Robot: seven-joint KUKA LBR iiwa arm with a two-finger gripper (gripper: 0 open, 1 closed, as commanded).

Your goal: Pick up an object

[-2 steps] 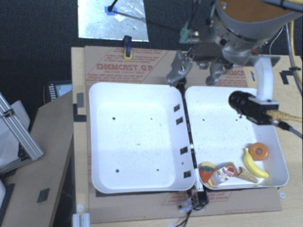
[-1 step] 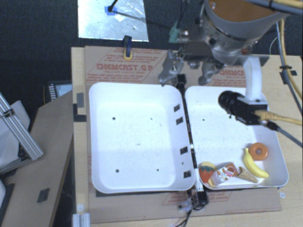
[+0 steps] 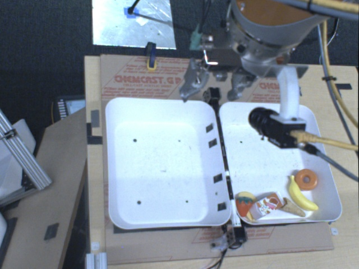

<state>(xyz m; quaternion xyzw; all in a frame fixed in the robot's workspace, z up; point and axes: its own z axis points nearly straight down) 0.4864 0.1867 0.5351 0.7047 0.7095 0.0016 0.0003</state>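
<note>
Yellow and curved, the plastic toy banana (image 3: 302,195) lay in the right white bin (image 3: 247,167), near the table's front right corner. The end effector (image 3: 215,86) hung high over the bins' back edge, its two fingers spread apart and holding nothing. Small toys crowded that corner, so a grab might slip or bump the bin wall.

Dark carpet (image 3: 39,49) covers the floor around a tan bench (image 3: 67,167). A shiny metal sheet (image 3: 133,14) lies on the floor at the far side, catching light. Brown printed cardboard (image 3: 140,77) lines the benchtop, and a ribbed metal rail (image 3: 19,150) leans at the left.
</note>
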